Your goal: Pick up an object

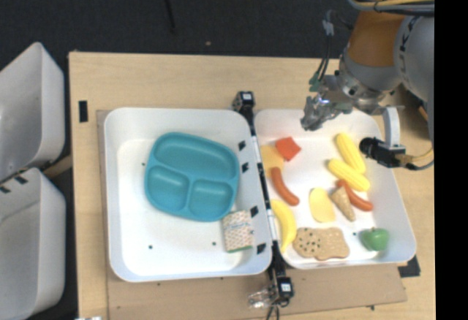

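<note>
Camera view puts the orange block in the right bin, toward its far left part, and it's my likeliest target. It lies just near and left of the gripper, which hangs over the far edge. I can't tell how the gripper is set, and I see nothing in it
</note>
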`<move>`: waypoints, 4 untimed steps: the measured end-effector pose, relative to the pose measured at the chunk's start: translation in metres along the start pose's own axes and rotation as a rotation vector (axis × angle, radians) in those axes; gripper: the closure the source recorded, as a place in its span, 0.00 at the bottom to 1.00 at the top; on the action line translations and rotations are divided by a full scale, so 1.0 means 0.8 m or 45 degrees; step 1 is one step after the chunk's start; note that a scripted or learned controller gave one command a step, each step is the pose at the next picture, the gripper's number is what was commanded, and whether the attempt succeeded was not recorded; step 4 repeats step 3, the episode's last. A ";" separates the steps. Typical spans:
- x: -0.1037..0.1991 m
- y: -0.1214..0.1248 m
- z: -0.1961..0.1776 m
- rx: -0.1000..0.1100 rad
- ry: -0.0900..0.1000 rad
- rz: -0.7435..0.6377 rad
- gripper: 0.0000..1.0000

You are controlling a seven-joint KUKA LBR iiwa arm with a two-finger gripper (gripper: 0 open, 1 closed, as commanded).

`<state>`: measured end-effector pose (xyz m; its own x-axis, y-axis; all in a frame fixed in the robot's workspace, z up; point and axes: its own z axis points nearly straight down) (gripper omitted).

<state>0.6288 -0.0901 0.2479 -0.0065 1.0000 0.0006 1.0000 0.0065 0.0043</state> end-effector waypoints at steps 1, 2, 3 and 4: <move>0.049 0.037 0.004 0.001 -0.001 0.001 1.00; 0.102 0.039 0.006 0.005 0.000 0.002 1.00; 0.104 0.048 0.022 0.007 -0.003 0.004 1.00; 0.104 0.048 0.022 0.007 -0.003 0.004 1.00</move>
